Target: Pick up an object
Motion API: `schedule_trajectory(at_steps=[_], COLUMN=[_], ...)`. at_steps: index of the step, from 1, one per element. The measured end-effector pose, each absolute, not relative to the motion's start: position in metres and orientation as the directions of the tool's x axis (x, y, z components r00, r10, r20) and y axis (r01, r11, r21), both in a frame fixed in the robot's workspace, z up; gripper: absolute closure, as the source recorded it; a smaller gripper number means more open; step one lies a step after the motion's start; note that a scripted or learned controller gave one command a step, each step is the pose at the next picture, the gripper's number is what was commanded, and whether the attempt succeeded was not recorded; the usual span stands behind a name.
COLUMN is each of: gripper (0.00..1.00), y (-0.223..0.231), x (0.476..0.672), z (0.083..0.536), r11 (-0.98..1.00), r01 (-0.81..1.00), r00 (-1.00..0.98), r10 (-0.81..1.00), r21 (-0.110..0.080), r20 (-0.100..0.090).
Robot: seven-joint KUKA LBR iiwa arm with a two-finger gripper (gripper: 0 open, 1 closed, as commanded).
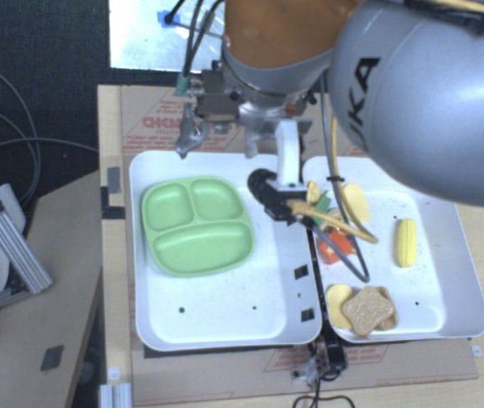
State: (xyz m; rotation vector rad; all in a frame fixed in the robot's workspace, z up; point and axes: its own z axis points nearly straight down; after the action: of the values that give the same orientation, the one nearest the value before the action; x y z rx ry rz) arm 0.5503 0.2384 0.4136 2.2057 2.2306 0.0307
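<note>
1. The arm reaches over the far edge of both bins. I judge this to be the approach step, with nothing lifted yet.
2. The left bin holds a green divided plate.
3. The right bin holds small toy foods, among them a yellow corn piece lying apart from the rest.
4. The gripper hovers above the left bin's far rim, its fingers spread and empty.
5. The next move calls for picking one target, centring over it and descending.

Bare left bin around green tray
</note>
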Motion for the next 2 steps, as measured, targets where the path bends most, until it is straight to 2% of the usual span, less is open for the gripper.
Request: schedule_trajectory(at_steps=[1, 2], gripper=[0.0, 0.0], y=[0.17, 0.229], x=[0.649, 0.667], z=[0.29, 0.159], r11=[-0.005, 0.007], r01=[1.0, 1.0], r00=[0.005, -0.007], r10=[1.0, 1.0], r21=[0.002, -0.004], r20=[-0.002, 0.001])
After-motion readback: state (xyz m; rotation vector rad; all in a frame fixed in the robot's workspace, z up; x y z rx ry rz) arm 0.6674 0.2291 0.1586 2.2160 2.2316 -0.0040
